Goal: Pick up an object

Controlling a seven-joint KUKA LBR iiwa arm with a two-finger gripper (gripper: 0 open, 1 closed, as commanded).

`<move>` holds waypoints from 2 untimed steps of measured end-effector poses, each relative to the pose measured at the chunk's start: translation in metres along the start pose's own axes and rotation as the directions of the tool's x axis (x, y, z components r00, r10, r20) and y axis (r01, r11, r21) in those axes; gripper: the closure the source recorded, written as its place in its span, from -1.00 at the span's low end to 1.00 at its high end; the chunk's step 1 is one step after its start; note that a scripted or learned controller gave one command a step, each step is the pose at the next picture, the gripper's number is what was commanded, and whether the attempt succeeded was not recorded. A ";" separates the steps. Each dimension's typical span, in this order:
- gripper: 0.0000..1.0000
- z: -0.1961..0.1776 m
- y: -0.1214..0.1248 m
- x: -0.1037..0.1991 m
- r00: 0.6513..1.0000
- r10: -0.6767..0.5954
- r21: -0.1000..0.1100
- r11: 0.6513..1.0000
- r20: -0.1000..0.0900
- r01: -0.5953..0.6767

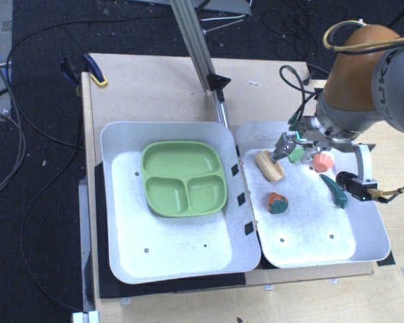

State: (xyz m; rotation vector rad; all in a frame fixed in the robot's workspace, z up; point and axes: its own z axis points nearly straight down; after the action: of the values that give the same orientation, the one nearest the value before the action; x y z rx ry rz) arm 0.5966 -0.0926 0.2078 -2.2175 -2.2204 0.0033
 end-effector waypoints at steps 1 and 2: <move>-1.00 -0.002 0.001 0.000 1.000 0.000 -0.003 1.000 0.000 0.000; -1.00 0.059 -0.003 -0.007 1.000 0.003 0.002 1.000 0.001 -0.003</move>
State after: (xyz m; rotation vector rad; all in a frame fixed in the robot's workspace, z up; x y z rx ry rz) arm 0.5938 -0.0997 0.1484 -2.2202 -2.2169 0.0065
